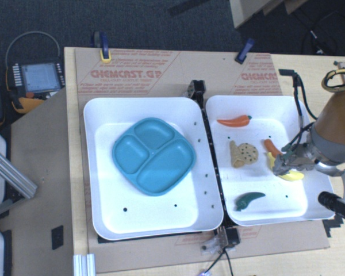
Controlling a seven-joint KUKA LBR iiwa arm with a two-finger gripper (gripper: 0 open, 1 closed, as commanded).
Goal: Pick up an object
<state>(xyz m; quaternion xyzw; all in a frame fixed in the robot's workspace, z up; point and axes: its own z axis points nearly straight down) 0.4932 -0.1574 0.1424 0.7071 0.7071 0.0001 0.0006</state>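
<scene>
The right bin (259, 211) holds a red-orange chili pepper (234, 120) near its back, a tan cookie (243, 153) in the middle, a dark green pepper (248, 199) near the front, a small orange piece (271, 146) and a yellow object (291, 175) at the right side. My gripper (284, 164) is low over the yellow object, just right of the cookie, and partly hides it. The arm comes in from the right.
The left bin (103, 209) carries a blue divided plate (154, 155). A black divider with clamps runs between the bins (209, 154). Cables (299, 99) hang along the right bin's far right side. Cardboard surrounds both bins.
</scene>
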